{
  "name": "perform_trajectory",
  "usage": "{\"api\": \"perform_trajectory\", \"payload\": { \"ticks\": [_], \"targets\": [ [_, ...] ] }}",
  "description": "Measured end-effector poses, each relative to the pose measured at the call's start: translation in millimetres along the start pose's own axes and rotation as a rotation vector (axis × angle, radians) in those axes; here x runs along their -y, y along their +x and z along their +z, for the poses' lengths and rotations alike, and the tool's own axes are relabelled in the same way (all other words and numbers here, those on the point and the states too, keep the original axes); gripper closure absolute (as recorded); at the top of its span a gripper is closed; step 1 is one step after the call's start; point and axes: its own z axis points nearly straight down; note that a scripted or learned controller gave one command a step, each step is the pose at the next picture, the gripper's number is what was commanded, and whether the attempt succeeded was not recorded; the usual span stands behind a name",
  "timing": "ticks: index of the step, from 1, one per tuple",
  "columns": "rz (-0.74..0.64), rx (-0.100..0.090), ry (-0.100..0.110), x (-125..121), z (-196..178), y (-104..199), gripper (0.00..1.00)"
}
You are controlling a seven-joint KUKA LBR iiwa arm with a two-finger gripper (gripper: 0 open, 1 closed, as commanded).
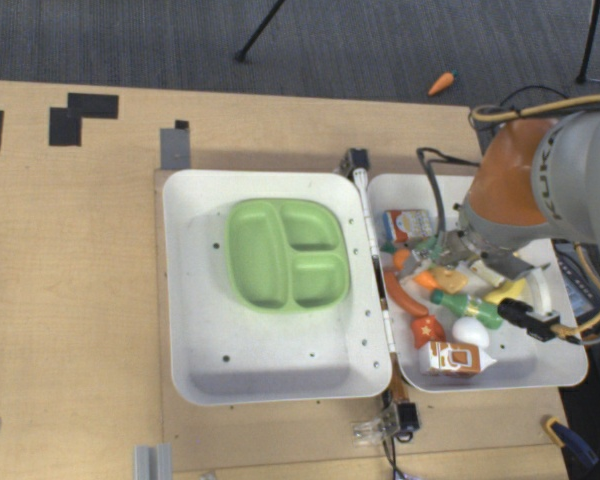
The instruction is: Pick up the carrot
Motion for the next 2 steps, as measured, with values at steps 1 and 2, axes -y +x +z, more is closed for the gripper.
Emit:
{"api": "perform_trajectory", "payload": {
  "ticks": [1,2],
  "targets": [
    [-0.004,0.000,-0.003,-1.9,-11.4,0.4,1.00],
    [-0.003,0.000,-0.003,-1.8,-11.3,0.5,0.00]
  ]
}}
